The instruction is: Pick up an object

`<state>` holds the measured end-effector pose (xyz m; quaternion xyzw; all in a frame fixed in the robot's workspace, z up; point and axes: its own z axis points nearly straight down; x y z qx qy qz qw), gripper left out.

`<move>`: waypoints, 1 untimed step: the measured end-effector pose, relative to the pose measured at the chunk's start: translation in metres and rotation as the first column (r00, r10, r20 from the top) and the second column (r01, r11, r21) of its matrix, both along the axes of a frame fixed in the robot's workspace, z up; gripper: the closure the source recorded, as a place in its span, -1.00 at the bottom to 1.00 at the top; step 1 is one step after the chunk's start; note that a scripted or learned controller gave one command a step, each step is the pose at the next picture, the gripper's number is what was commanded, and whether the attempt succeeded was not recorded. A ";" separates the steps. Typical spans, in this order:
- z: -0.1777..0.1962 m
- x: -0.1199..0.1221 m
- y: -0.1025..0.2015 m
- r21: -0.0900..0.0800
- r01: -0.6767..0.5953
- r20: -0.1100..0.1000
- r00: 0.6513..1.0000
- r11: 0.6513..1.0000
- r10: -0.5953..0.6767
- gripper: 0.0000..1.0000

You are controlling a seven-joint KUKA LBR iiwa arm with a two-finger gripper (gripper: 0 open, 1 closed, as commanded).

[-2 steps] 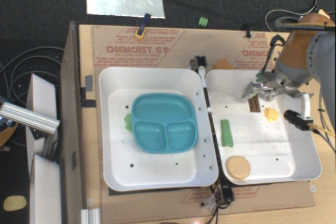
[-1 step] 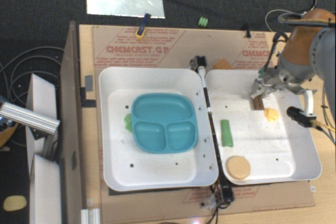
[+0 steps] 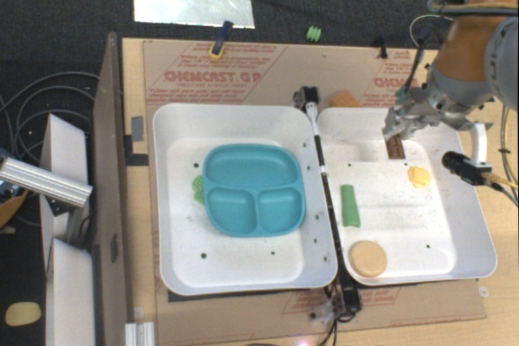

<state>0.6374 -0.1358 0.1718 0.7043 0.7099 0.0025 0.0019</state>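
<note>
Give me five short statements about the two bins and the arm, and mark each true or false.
1. The blue tray lies in the left bin. True.
2. The green stick lies in the left bin. False: it lies in the right bin.
3. The tan disc sits near the right bin's front left corner. True.
4. The gripper hangs over the blue tray. False: it is over the right bin's far side.
5. The yellow piece rests on the tray. False: it lies on the right bin's floor.

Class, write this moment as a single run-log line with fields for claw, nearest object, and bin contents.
claw: over right bin, far side | nearest: brown piece | right bin: green stick, yellow piece, tan disc | left bin: teal tray
</note>
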 end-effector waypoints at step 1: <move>0.013 -0.046 0.097 0.002 -0.004 -0.007 1.000 1.000 0.004 1.00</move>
